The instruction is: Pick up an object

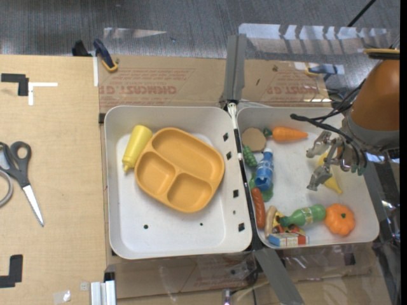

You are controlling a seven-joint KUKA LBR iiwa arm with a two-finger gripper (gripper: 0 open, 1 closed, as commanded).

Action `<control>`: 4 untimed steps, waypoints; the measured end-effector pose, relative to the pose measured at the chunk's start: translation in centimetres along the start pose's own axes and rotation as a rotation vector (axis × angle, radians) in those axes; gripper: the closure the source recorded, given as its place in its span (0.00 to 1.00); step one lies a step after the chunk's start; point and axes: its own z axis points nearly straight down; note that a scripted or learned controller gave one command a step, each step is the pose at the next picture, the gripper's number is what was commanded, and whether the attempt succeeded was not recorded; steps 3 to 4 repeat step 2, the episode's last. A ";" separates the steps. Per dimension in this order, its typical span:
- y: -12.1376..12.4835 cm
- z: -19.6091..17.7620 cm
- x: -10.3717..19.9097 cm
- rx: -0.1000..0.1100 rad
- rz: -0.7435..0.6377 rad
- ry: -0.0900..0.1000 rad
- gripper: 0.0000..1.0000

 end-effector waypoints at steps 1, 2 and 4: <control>0.0 -1.1 -0.2 0.000 -0.001 -0.007 1.00; 2.2 -1.6 8.9 -0.001 0.127 0.002 1.00; 2.2 -1.6 8.9 -0.001 0.127 0.002 1.00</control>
